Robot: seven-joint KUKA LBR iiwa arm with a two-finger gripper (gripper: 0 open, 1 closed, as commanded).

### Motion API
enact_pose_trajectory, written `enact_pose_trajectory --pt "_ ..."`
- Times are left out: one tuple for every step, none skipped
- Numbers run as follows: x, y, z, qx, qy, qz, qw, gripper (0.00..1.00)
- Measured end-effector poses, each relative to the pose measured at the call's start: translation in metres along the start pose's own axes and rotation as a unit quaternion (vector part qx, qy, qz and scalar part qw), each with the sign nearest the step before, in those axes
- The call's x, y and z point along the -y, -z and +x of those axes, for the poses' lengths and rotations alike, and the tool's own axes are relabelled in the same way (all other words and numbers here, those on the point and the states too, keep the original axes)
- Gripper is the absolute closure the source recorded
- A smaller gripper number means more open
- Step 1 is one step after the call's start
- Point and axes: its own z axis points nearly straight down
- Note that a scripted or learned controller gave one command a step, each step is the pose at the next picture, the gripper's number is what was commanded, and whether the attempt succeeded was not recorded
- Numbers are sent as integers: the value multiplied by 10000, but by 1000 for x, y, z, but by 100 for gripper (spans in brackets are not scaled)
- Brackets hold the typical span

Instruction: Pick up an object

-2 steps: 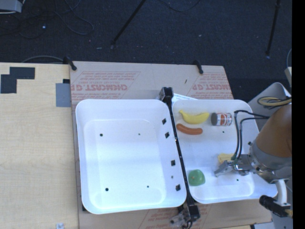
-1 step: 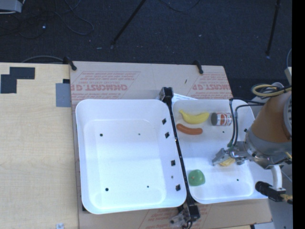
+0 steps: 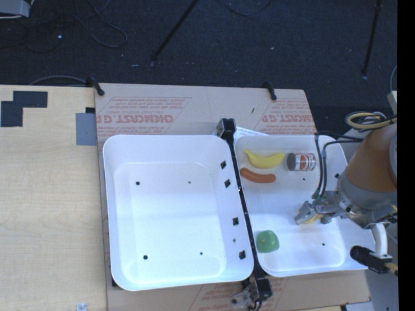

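The right bin (image 3: 295,264) holds a yellow banana (image 3: 264,159), a red-orange sausage-shaped toy (image 3: 257,175), a small can lying on its side (image 3: 301,162) and a green ball (image 3: 266,241). My gripper (image 3: 310,214) hangs over the right part of this bin, at the end of the grey and orange arm (image 3: 371,173). It sits right of the green ball and below the can. Something yellowish shows at its tip, too small to identify. The gripper touches none of the other objects.
The left bin (image 3: 170,209) lies beside the right one, with a black clip strip (image 3: 235,199) along the shared rim. Cardboard (image 3: 162,112) underlies both bins. A wooden bench top (image 3: 45,206) extends to the left. Cables run near the arm at right.
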Motion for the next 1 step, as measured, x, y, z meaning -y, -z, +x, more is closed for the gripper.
enact_pose_trajectory --pt "-23 95 149 -17 91 -61 9999 100"
